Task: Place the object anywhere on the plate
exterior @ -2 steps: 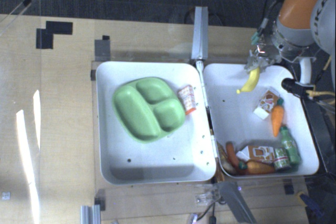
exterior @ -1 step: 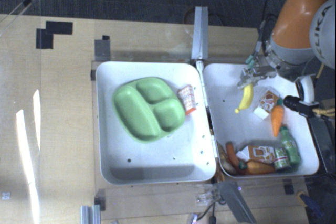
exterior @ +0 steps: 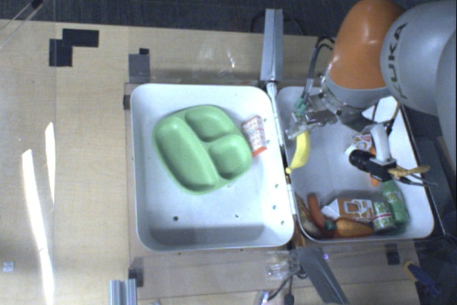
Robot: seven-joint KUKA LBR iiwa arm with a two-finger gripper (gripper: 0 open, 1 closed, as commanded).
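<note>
Camera view: we see the gripper [exterior: 303, 126] clamped on a banana [exterior: 300, 151] above the right bin [exterior: 421, 221]; the green plate [exterior: 203, 148] awaits it.

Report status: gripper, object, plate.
Gripper over right bin's left edge, above banana; grasp unclear. Green plate in left bin. Small packet touches plate's right rim.

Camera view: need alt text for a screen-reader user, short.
A grey and orange robot arm reaches into the right bin, its gripper just above a banana by the bin's left wall. In the left bin, a green divided plate lies with a small packet at its right edge.
</note>
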